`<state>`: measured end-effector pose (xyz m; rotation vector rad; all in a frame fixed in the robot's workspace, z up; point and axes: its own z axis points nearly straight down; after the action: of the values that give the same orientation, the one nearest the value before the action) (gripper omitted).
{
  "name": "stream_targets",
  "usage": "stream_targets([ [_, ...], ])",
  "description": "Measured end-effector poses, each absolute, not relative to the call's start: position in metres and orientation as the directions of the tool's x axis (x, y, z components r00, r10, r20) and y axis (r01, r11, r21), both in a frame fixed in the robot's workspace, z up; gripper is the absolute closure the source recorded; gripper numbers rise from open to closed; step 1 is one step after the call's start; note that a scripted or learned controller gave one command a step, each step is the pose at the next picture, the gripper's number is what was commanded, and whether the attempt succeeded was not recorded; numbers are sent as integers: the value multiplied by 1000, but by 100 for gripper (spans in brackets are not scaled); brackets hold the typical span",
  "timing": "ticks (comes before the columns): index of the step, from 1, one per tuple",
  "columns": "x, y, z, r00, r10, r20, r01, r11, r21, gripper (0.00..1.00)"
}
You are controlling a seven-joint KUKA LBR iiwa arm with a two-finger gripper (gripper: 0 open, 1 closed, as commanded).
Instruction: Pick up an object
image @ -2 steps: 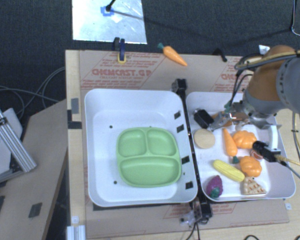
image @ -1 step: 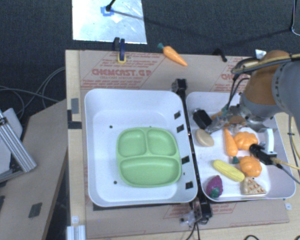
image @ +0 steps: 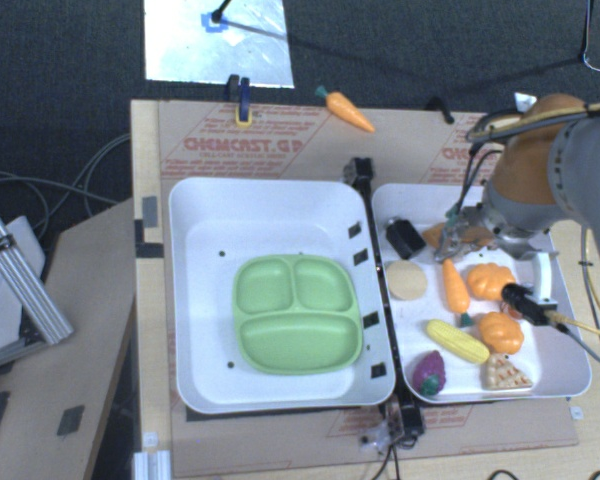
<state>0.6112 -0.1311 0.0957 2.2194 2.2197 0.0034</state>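
Observation:
The right bin (image: 570, 368) holds several toy foods: a black block (image: 405, 238), a round beige biscuit (image: 408, 281), an orange carrot (image: 454, 286), two orange pumpkin-like pieces (image: 488, 280) (image: 502, 331), a yellow corn cob (image: 457, 341), a purple eggplant (image: 429, 370) and a pizza slice (image: 506, 373). My gripper (image: 452, 240) is low over the bin's back part, just above the carrot's top end and right of the black block. A brownish piece (image: 436, 234) lies partly hidden beneath it.
The left bin (image: 195, 268) holds a green divided plate (image: 298, 313). A second carrot (image: 346, 110) lies on the cardboard behind the bins, near a blue and yellow clamp (image: 242, 98). The grey arm (image: 565, 178) and its cables cover the right bin's back right corner.

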Motion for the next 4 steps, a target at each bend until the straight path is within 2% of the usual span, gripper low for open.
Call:
stream_targets([
  [1, 622, -134, 152, -5, 1000, -1, 1000, 5, 6, 100],
  [2, 624, -130, 216, -6, 1000, -1, 1000, 6, 6, 100],
  [3, 625, -129, 225, -6, 1000, 0, 1000, 6, 4, 100],
  [4, 596, -92, 219, -7, 1000, 1, 1000, 7, -2, 100],
])
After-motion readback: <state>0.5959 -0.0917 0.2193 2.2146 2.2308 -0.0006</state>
